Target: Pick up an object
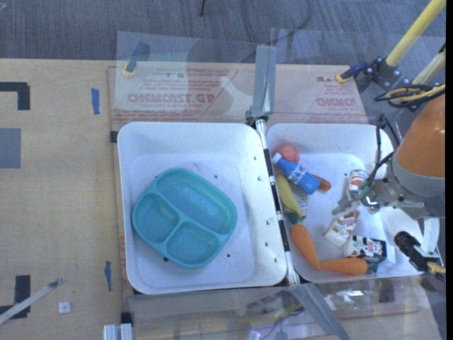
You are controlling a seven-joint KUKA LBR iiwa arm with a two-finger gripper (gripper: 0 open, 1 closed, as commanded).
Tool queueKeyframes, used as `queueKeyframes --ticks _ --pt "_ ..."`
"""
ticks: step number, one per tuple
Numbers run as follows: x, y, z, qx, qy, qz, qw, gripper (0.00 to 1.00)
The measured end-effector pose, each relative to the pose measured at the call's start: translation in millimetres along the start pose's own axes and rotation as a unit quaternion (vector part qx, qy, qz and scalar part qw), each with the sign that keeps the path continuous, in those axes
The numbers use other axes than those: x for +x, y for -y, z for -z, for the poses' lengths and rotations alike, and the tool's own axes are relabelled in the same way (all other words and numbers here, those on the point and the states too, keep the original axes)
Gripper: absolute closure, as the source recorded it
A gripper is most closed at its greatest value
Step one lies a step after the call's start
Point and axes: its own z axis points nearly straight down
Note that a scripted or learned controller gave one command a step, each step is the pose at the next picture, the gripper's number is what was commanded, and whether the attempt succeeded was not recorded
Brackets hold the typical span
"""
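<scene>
My gripper (353, 201) is low over the right bin (322, 137), reaching in from the right under the arm's orange band. Its metal tip lies between a small white can (357, 180) and a white carton (341, 227), close to both. I cannot make out anything held in it. Left of it lie a blue bottle with a red cap (298, 175) and a yellow banana-like toy (287, 195). Two orange carrots (305, 246) (345, 265) rest along the bin's front. A black-and-white carton (369, 248) sits beside them.
The left bin (141, 140) holds a teal divided plate (184, 218). A ridge (272, 190) separates the two bins. Yellow poles and cables (407, 83) stand behind the arm at the right. Bare wooden bench (56, 190) lies to the left.
</scene>
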Motion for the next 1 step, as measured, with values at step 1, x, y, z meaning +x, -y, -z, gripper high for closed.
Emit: queueKeyframes --ticks 1 --pt "-7.4 -8.0 -34.1 -0.005 0.000 0.076 0.9971 0.00"
